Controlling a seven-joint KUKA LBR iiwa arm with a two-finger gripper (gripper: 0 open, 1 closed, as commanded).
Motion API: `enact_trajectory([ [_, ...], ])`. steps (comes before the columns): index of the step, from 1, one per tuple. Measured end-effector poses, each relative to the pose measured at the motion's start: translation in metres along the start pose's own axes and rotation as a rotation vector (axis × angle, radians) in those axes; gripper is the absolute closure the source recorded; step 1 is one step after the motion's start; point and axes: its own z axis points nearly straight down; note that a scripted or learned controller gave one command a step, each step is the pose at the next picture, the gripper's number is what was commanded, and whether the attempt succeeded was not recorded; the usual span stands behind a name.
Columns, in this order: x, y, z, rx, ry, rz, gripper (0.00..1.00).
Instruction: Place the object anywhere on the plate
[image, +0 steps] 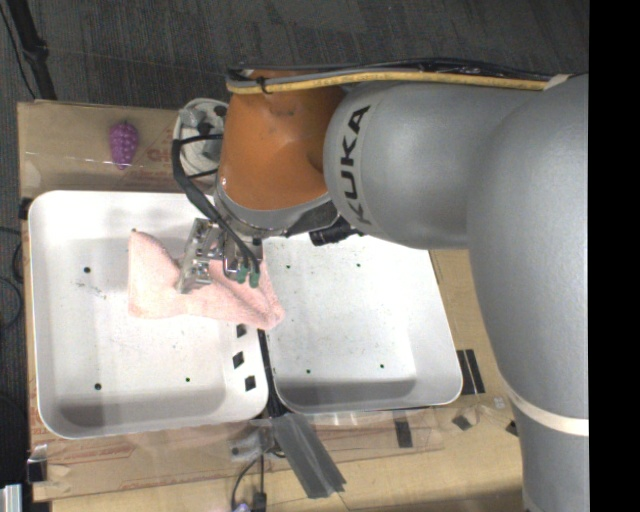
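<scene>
A crumpled pink cloth (165, 278) lies in the left bin (70, 330), and its right corner drapes over the divider between the bins. My gripper (218, 268) hangs low over the cloth's right half, under the orange wrist band. Its two metal fingers (194, 268) stand apart, open, with their tips down at the fabric and pink cloth showing between them. I cannot tell whether the tips touch the cloth. The arm's bulk hides the top of the right bin.
The right bin (350, 330) sits beside the left one, with small dark specks on its floor. A small purple object (123, 143) lies on the bench above the left bin's far edge. Black clips (244, 360) sit on the divider.
</scene>
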Motion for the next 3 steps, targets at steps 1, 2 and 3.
enact_trajectory([
  [1, 0.027, 0.036, 0.003, 0.000, 0.000, -0.140, 1.00],
  [2, 0.063, 0.069, -0.010, 0.001, -0.002, -0.143, 1.00],
  [3, 0.062, 0.068, -0.011, 0.001, -0.002, -0.142, 0.00],
])
